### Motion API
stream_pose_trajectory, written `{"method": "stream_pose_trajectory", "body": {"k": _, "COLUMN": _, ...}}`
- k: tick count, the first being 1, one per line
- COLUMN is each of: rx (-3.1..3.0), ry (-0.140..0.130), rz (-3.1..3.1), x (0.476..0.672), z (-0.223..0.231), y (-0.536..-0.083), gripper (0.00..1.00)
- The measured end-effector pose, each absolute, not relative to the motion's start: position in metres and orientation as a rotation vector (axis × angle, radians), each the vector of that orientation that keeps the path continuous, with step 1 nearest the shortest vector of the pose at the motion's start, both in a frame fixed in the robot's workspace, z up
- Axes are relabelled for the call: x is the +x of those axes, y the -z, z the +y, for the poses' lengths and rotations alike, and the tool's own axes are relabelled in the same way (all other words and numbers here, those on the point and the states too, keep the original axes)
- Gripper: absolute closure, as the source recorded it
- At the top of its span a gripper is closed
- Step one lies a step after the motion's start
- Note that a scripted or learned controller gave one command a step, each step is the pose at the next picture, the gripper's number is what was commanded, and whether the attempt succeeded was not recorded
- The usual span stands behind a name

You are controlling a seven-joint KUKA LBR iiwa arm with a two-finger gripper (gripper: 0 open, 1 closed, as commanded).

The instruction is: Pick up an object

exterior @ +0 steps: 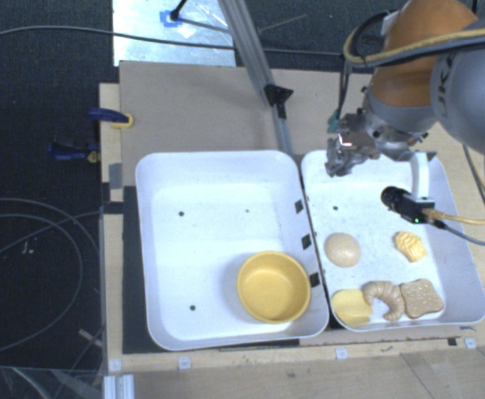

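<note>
Camera view, round glossy yellow bowl [274, 286], smooth pale egg-shaped lump [342, 249], ridged croissant [384, 297]

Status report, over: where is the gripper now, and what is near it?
Gripper above right bin, far end. Round bun nearest, untouched. Path to it clear.

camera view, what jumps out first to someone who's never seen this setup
The big grey arm with its orange band fills the upper right, its gripper hanging over the far end of the right bin. Next comes the yellow bowl, alone in the near right corner of the left bin. A cluster of pale toy foods sits at the right bin's near end.
</note>
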State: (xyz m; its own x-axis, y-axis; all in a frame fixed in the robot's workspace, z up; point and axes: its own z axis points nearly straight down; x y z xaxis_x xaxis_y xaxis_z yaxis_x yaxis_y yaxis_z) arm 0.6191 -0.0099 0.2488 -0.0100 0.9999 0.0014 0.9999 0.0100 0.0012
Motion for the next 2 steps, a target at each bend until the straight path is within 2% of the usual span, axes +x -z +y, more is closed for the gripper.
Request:
{"method": "stream_pose_trajectory", "body": {"k": 1, "rx": -2.211, "ry": 0.006, "rz": -2.234, "x": 0.626, "z": 0.041, "y": -0.255, "gripper": 1.0}}
{"method": "stream_pose_trajectory", "body": {"k": 2, "rx": -2.21, "ry": 0.003, "rz": -2.233, "x": 0.638, "z": 0.095, "y": -0.237, "gripper": 1.0}}
